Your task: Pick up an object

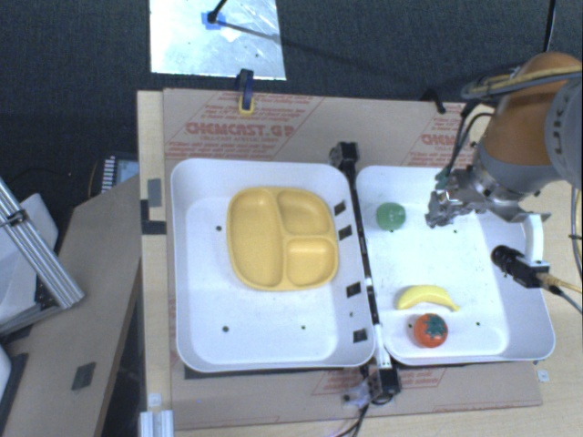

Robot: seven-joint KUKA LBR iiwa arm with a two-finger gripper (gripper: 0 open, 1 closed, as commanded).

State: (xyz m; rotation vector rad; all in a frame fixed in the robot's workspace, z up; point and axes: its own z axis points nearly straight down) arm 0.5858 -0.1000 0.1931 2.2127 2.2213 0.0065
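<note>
Behind both bins, board (273,121) reads "CHEMCAST GP"

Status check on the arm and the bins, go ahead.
Gripper over right bin, nothing visibly held. Green ball just beside it; banana and tomato nearer the front. Nothing blocking.

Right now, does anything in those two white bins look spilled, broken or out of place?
Nothing stands out. The yellow three-compartment plastic tray lies flat in the left bin. In the right bin, the green ball, yellow toy banana and orange-red toy tomato rest intact; the banana and tomato lie close together.
</note>
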